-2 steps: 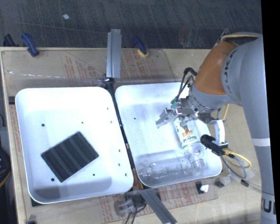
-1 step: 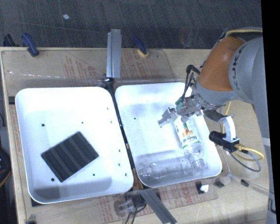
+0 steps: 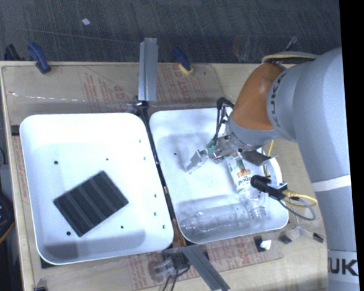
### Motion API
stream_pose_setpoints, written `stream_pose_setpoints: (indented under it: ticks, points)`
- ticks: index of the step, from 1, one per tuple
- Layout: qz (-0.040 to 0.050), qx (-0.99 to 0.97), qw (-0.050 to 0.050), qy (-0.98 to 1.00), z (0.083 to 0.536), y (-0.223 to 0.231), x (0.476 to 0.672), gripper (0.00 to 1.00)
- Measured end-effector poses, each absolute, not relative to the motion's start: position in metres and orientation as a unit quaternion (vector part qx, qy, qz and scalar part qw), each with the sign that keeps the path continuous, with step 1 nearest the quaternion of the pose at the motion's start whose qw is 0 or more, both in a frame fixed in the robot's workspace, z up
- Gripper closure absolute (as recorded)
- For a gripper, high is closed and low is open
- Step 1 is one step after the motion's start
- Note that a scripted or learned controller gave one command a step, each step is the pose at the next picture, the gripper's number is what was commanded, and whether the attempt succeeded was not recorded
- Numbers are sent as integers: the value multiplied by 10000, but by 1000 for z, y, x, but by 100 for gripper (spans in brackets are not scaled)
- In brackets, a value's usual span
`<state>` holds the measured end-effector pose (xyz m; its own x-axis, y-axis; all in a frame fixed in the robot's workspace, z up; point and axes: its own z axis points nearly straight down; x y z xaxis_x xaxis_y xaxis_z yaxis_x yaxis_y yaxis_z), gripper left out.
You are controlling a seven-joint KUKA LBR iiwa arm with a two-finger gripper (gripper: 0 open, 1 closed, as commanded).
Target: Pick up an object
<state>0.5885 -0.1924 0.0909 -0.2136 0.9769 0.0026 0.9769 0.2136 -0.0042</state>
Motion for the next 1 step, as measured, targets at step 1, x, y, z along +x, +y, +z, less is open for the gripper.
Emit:
stream_pose_setpoints:
  ticks: [1]
  points:
    - [8,-6271,22,-7789,91,-193,588,0]
